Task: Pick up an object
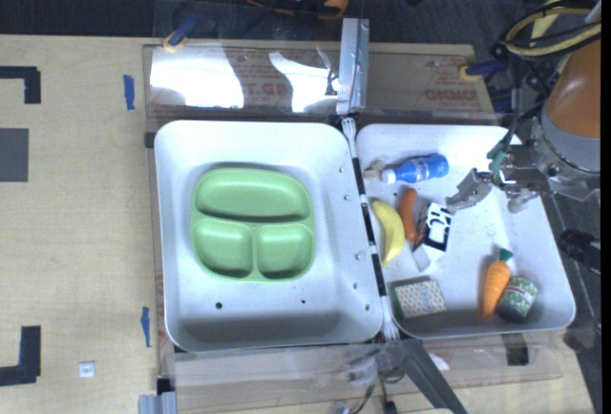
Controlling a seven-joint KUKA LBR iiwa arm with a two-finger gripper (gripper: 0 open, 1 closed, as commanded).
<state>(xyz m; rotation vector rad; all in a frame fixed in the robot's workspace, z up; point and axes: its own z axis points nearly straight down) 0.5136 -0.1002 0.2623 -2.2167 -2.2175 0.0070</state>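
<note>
The right bin (549, 221) holds several objects. A blue bottle (416, 169) lies at its far left, with a yellow banana (387, 229) and a thin orange piece (409, 212) beside it and a black-and-white tag (436, 227) next to those. An orange carrot (495, 280) and a dark round can (516, 299) sit at the near right. A patterned block (418, 298) rests at the near left. My gripper (494, 196) hangs open over the bin's middle, above bare floor between the bottle and the carrot, with nothing between its fingers.
The left bin (181, 164) carries a green three-compartment tray (253, 221). A raised divider (368, 212) runs between the bins. Clear plastic panels and a metal post (351, 59) stand behind them. Cables (544, 31) hang near the arm at the right.
</note>
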